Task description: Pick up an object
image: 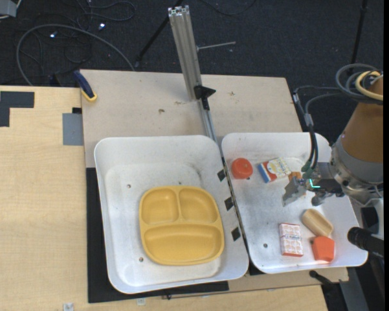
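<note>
My gripper (300, 195) hangs over the right bin (259, 206), fingers apart and pointing down-left, with nothing between them. Just below and right of it lies a tan bread-roll piece (318, 222). An orange block (323, 248) sits near the bin's front right corner, and a pink patterned box (290, 239) lies to its left. A small carton with red and blue print (275, 169) lies up-left of the gripper. A red-orange round piece (241, 168) rests near the bin's left wall.
The left bin (116, 173) holds a yellow divided plate (180, 225). A metal post (185, 50) rises behind the bins. Black clips (229, 203) sit along the seam between the bins. The arm's orange-banded body (366, 135) stands at the right.
</note>
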Tool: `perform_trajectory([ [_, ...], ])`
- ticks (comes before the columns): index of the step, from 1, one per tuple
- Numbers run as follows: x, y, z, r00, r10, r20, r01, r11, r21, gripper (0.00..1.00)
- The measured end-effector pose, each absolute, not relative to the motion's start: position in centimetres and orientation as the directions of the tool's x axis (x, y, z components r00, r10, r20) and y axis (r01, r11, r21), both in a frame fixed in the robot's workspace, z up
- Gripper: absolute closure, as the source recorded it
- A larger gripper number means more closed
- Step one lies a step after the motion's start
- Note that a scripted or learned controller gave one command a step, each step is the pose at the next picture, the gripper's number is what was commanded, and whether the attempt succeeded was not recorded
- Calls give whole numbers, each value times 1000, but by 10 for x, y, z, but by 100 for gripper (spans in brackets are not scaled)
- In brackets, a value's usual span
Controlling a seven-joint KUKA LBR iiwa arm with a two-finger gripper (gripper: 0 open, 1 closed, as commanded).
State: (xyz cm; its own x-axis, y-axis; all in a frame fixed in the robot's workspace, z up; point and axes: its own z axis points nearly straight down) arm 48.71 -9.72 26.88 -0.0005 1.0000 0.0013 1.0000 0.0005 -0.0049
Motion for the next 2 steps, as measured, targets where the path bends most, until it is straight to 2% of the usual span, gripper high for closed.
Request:
perform_trajectory([
  [1,487,-97,269,-1,1000,1,1000,1,-4,0],
  [2,481,-99,207,1,1000,2,1000,-1,-9,0],
])
